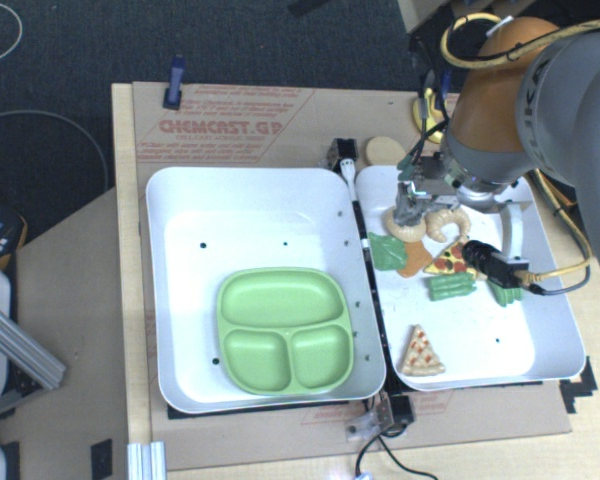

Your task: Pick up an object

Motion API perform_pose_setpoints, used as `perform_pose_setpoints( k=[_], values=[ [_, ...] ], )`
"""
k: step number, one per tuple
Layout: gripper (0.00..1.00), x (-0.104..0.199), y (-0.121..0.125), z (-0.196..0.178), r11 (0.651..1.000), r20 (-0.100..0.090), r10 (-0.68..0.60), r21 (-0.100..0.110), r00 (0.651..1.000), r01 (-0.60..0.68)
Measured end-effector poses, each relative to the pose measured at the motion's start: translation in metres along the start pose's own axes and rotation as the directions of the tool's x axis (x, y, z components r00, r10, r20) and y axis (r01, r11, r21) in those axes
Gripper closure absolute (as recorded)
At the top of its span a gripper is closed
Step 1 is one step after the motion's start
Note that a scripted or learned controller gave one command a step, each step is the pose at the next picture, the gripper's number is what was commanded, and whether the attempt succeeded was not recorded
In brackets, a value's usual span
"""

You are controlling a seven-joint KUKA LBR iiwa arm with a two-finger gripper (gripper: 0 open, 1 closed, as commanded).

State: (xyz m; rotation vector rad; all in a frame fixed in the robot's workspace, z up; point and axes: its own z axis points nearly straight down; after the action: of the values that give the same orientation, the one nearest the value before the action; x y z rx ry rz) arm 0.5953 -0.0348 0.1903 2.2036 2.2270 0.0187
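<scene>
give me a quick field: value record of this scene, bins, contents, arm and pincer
left bin: holds a green divided plate
right bin: holds small toy food pieces
pizza slice: near the right bin's front edge, apart from the rest
green pieces: one by the divider, one further right
arm: reaches in from the right, over the right bin's far end
pincer: low over the cluster of pieces; grasp cannot be judged

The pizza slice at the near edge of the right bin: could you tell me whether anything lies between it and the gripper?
Yes. The gripper sits over the pile of toy food at the far end of the right bin; the pizza slice lies apart, past that pile.
</scene>
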Motion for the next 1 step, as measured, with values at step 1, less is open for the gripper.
perform_pose_setpoints(
  k=[1],
  values=[
    [1.0, 0.0341, -0.0631, 0.0051, 1.0, -0.001, 0.008, 0.021, 1.0, -0.008]
  ],
)
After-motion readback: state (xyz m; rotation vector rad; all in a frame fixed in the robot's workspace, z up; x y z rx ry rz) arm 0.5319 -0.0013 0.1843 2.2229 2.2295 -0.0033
